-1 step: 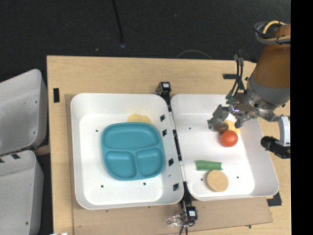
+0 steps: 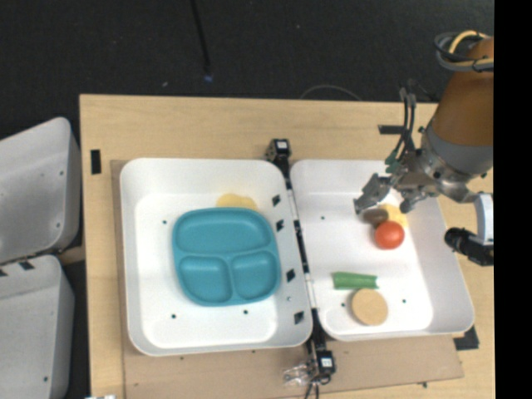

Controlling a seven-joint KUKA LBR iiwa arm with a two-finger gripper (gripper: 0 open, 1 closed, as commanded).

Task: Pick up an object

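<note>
From above, the gripper (image 2: 387, 196) hangs over the right bin (image 2: 332, 191), just above the red tomato (image 2: 389, 236); whether it's clenched, I can't tell. Below the tomato lie a green piece (image 2: 355, 281) and a tan disc (image 2: 369, 307).

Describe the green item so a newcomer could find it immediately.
Start at the right-hand white bin, the one the arm reaches into. Toward its near edge lies the green piece, a short flat strip lying crosswise. It sits just above the round tan disc and below the red ball; it alone is green and elongated.
</note>
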